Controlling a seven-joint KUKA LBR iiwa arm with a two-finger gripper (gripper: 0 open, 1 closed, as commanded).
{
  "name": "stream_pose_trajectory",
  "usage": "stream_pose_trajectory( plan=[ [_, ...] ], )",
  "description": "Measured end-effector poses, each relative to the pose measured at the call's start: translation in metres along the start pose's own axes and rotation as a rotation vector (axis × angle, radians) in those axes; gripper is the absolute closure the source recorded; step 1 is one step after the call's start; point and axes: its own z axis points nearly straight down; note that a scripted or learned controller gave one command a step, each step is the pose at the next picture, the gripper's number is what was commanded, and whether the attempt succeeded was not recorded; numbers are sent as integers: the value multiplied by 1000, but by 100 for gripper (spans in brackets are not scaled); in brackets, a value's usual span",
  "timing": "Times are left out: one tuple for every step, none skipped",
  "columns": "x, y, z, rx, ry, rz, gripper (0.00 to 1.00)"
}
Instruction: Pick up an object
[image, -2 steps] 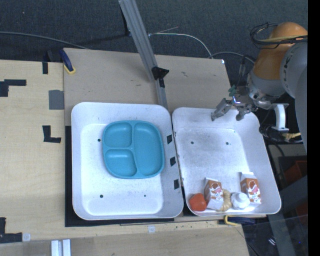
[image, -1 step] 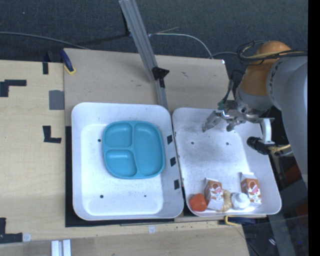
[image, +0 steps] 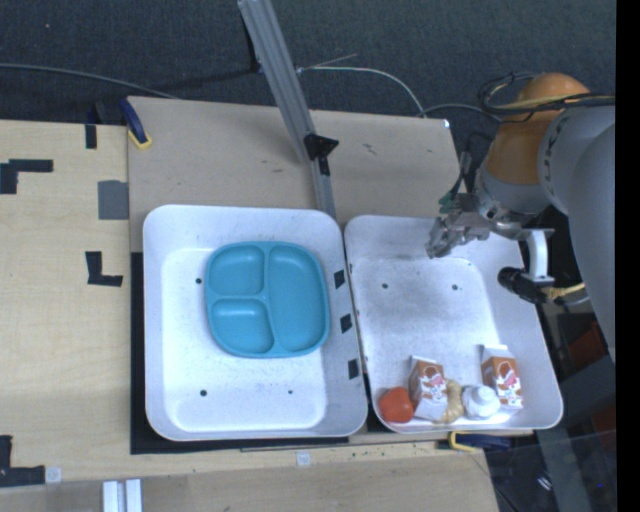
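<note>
Reaching in from the right, the grey arm with its orange band (image: 520, 150) hangs its two-finger gripper (image: 446, 240) over the far edge of the right-hand shallow white bin (image: 420, 300), well apart from anything it could pick. Candidates for the task all lie bunched along the near rim of that bin, probably where earlier handling or the bin's slope has gathered them: a small round red-orange ball (image: 397, 405), a white carton with a red-brown printed face (image: 429, 387), a pale tan lumpy piece (image: 455, 400) touching it, a white bottle-like item with a grey cap (image: 482, 402), and a second printed carton (image: 501, 377) just beside that. The left-hand white bin (image: 170, 330) bears a turquoise plastic divided plate (image: 267, 299), three compartments, lying flat near the bin's middle. Wrist points down and slightly toward the bin's far left corner; forearm comes in high from the right. Gripper tip is small and dark against the bin wall, so whether the jaws stand open or closed I cannot tell; nothing is visibly held between them. Judgement: pick not yet begun, and the arm must travel to the near rim first.
</note>
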Motion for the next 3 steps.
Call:
stream_pose_trajectory(
  plan=[
    [1, -3, -63, -6, 0, 2, 100],
    [2, -1, -127, -8, -1, 2, 100],
    [2, 0, -168, -6, -1, 2, 100]
  ],
)
